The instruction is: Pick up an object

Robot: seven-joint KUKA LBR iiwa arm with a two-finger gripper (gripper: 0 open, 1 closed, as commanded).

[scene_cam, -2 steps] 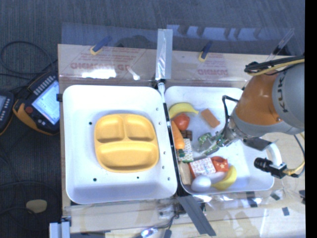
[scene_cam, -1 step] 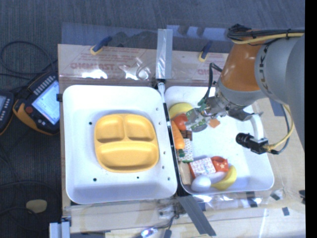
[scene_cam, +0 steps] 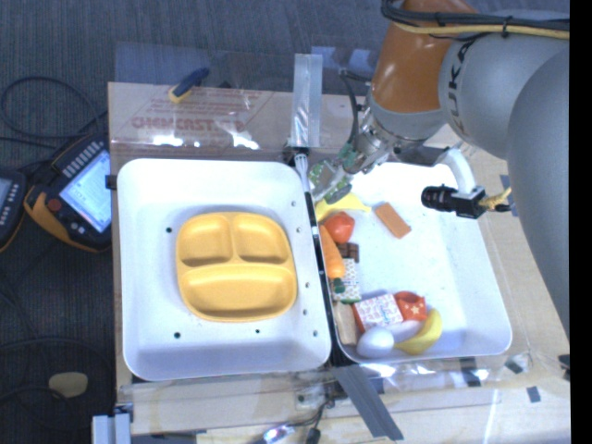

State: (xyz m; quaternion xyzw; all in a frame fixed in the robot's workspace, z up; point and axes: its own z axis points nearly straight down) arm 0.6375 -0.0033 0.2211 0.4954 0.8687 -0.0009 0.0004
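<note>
Left bin [scene_cam: 139, 340]: one yellow compartment tray [scene_cam: 237, 265] lying flat near its centre.

Right bin [scene_cam: 481, 313]: objects are crowded along its left wall. From far end to near end: a red tomato-like piece [scene_cam: 339, 226], an orange carrot-like piece [scene_cam: 332, 257], a red-and-white patterned box [scene_cam: 376, 312], a white egg [scene_cam: 376, 342], and a banana [scene_cam: 424, 333] near the near edge. An orange rectangular block [scene_cam: 392, 219] lies apart, toward the far middle.

Claw [scene_cam: 331, 185] is low at the far-left corner of the right bin, just above the tomato piece. Finger state: cannot tell.
</note>
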